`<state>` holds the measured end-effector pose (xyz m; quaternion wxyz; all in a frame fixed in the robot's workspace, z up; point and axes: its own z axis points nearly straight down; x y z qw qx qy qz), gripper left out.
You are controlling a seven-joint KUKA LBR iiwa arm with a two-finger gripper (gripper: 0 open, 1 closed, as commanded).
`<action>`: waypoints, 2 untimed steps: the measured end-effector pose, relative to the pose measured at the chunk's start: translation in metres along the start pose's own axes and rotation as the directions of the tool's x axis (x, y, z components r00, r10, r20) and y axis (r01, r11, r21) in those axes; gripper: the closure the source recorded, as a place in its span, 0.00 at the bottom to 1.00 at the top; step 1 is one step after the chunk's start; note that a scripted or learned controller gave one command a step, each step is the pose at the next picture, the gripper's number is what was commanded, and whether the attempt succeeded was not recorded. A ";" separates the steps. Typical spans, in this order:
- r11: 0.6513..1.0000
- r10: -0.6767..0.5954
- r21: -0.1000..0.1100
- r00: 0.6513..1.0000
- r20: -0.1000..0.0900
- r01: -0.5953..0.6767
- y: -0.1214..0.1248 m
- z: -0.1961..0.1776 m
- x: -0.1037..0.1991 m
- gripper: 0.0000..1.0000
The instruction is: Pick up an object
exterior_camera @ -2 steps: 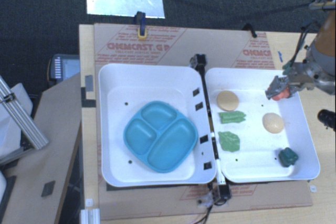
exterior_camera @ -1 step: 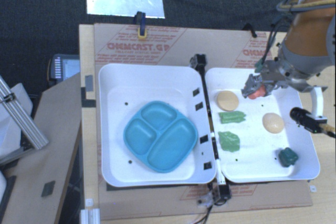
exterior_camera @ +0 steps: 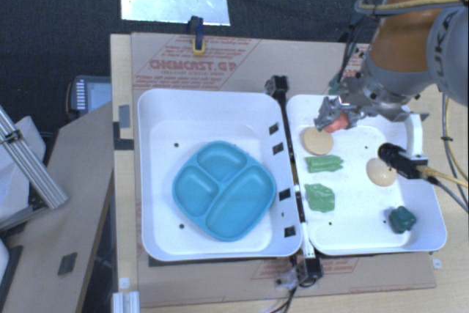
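Observation:
My gripper (exterior_camera: 334, 119) hangs over the far left part of the right bin (exterior_camera: 432, 234). A small orange-red object (exterior_camera: 337, 124) sits between its grey fingers, and the gripper is shut on it. Just below it lies a tan round disc (exterior_camera: 318, 141). Further toward the front are two green pieces (exterior_camera: 324, 164) (exterior_camera: 319, 197). A beige round object (exterior_camera: 380, 172) lies at mid-right, and a dark teal object (exterior_camera: 401, 219) rests near the front right corner.
The left bin (exterior_camera: 157, 157) holds a blue divided plate (exterior_camera: 223, 189). A black divider strip (exterior_camera: 287, 157) runs between the bins. A black part with cables (exterior_camera: 399, 160) juts out from the arm over the right bin.

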<state>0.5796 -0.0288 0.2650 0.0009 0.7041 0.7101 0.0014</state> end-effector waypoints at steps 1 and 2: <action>1.000 -0.002 0.003 1.000 -0.002 0.002 0.005 0.014 0.061 1.00; 1.000 -0.001 0.001 1.000 -0.001 0.001 0.015 0.011 0.110 1.00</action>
